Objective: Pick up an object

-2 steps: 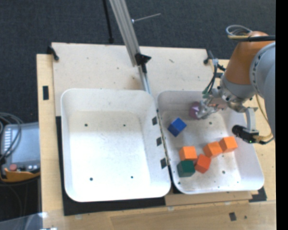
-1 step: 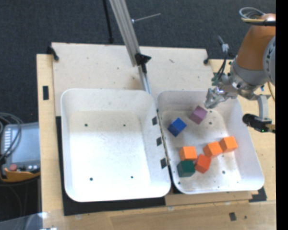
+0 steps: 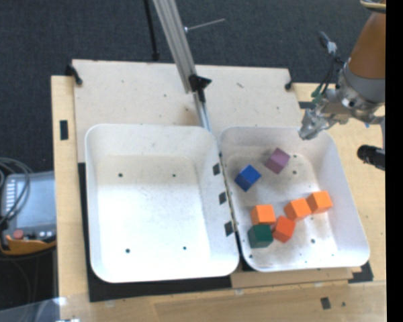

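- The approach step is judged in hand: the gripper (image 3: pixel 311 127) hangs at the bin's far rim (finger state cannot be told).
- A descent toward the purple block (image 3: pixel 278 159), just below-left, is called for.

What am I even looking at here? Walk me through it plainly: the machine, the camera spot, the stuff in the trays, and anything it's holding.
One camera fixed above a bench looks down at a slant. The machine is a robot arm, grey with an orange band, reaching in from the picture's right. At its tip is a two-finger gripper, hanging over the far rim of the right bin. Nothing shows between its fingers, so it holds nothing. Two shallow white bins sit side by side. The right one contains small blocks: a purple block, a blue block, a green block, and four orange blocks clustered near the green one. The left bin shows only its speckled white floor. The job is to pick up one object.
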Controlling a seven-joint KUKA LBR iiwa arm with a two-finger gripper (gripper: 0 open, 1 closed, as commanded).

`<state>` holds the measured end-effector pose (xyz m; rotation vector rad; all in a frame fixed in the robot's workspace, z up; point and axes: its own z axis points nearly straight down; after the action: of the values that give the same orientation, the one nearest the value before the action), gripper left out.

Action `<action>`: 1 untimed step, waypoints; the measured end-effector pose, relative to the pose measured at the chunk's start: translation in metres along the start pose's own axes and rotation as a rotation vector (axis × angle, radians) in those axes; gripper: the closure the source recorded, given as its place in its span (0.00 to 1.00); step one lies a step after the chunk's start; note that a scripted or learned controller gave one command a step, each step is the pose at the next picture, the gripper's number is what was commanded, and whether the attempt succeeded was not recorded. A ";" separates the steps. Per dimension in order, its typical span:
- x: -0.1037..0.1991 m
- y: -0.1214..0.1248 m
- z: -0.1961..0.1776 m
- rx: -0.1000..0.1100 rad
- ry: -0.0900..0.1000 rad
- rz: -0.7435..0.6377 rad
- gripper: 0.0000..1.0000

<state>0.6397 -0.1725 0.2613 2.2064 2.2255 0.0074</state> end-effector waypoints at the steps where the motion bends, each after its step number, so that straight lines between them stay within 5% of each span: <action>1: -0.001 0.001 -0.029 0.004 0.001 0.000 1.00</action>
<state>0.6407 -0.1736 0.2900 2.2090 2.2275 0.0046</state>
